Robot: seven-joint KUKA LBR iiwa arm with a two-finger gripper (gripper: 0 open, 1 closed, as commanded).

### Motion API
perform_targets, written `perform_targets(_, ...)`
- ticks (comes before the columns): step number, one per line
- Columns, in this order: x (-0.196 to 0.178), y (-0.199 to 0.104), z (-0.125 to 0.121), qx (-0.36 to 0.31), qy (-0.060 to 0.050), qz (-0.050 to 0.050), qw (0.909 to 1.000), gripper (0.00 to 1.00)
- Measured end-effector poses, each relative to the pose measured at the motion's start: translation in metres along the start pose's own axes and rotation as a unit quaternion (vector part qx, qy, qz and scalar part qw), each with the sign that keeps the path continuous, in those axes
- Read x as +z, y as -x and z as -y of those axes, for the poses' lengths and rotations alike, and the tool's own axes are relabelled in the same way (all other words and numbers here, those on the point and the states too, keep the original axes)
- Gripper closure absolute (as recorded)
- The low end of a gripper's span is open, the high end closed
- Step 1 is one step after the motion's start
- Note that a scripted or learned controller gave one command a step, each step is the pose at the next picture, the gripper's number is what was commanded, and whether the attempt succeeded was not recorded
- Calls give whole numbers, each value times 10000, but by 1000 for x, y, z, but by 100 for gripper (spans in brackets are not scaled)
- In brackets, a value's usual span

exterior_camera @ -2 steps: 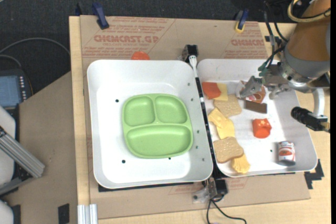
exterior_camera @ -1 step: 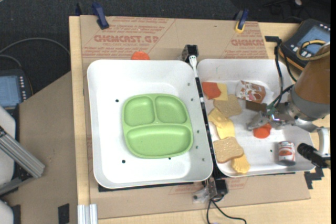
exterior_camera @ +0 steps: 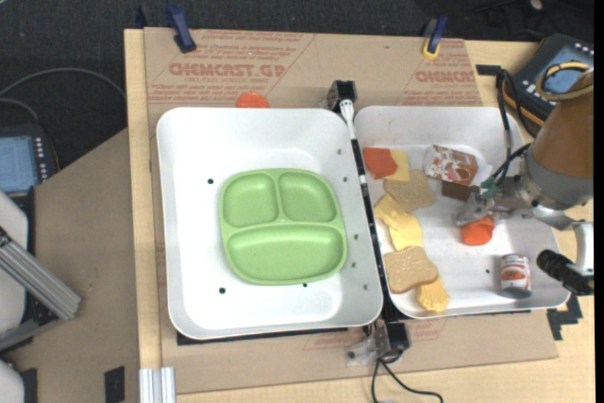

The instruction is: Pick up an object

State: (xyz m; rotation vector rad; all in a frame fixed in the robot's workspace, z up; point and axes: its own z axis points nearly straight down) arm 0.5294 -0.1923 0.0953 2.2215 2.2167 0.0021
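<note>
My gripper [exterior_camera: 483, 206] reaches in from the right and hangs low over the middle of the right bin [exterior_camera: 453, 120]. Just under its tip lies a small orange-red piece [exterior_camera: 478, 233], close to it or touching it; I cannot tell which. A red-and-white packet [exterior_camera: 451, 165] and a dark brown block [exterior_camera: 455, 190] sit just left of the tip. Near the bin's front right stands a small can [exterior_camera: 514, 274]. Further left lie a red piece [exterior_camera: 379, 161], a tan bread slice [exterior_camera: 408, 193], yellow cheese [exterior_camera: 398, 226], toast [exterior_camera: 411, 268] and a yellow chip [exterior_camera: 432, 296].
The left bin [exterior_camera: 189, 203] holds a green divided plate [exterior_camera: 281, 226]. A black divider [exterior_camera: 363, 193] runs between the bins. The arm's orange band [exterior_camera: 566, 142] looms over the right bin's right edge. Clamps [exterior_camera: 179, 25] hold the cardboard base at the back.
</note>
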Motion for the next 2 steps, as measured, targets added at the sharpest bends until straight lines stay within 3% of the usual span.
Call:
perform_targets(1, 11, -103, -73, -68, 8, -25, 10000, 100)
perform_targets(2, -96, -174, -13, -49, 19, -30, 10000, 100)
